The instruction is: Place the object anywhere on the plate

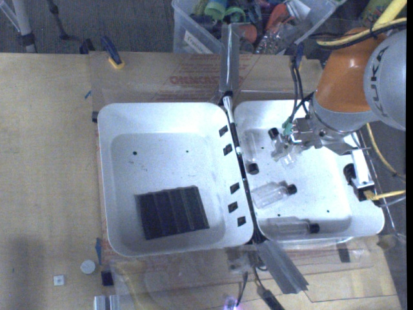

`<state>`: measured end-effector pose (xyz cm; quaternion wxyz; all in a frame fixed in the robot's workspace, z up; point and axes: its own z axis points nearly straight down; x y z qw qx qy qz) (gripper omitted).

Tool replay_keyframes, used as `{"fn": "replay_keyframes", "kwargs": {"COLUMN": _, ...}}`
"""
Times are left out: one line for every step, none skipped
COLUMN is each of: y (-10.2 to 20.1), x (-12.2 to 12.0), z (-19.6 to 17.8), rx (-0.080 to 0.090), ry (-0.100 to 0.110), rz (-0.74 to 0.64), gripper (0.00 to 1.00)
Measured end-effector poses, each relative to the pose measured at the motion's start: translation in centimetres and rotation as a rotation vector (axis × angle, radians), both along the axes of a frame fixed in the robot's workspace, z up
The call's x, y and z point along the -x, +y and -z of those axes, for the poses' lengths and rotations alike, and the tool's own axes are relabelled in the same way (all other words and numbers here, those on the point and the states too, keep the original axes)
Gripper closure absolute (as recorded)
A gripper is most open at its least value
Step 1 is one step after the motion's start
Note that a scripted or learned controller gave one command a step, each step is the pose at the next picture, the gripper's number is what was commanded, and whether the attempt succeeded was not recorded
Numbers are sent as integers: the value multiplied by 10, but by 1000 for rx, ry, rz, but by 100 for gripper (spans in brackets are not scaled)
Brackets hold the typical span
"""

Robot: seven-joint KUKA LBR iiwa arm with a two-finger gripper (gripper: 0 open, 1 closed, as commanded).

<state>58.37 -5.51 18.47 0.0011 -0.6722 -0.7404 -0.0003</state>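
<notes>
1. Unclear grasp. The gripper (287, 148) hangs over the far part of the right bin (335, 173), and its tip is a blur of glare. You cannot tell whether it is spread, pressed together or pinching anything. If it lifts with nothing in it, the whole carry to the plate (173, 212) is wasted.
2. Slippery targets. The likely objects are the clear vials with black caps. One vial (271, 192) lies on its side near the bin's middle, and a second vial (290, 227) lies against the near wall. Round, smooth bodies probably roll or squirt out of a pinch that lands off-centre.
3. Clutter by the tip. Two small dark caps (251, 168) lie close to the gripper on its left. A descent here may nudge them or catch one instead of a vial.
4. The crossing. The plate lies flat in the near part of the left bin (161, 147), well apart from the gripper, with the raised rims (233, 154) of both bins between. A low carry may knock the load on these rims.
5. The drop. The plate is dark and ribbed. A vial let go from height, or across the ribs, may roll off onto the bin floor, so judge the release low and over the plate's middle.
</notes>
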Motion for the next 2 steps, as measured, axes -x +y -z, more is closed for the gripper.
{"fn": "replay_keyframes", "kwargs": {"y": 30, "x": -27, "z": -141, "rx": 3, "ry": -4, "rz": -265, "gripper": 100}}
{"fn": "replay_keyframes", "kwargs": {"y": -17, "x": -18, "z": -251, "rx": 5, "ry": -8, "rz": -505, "gripper": 100}}
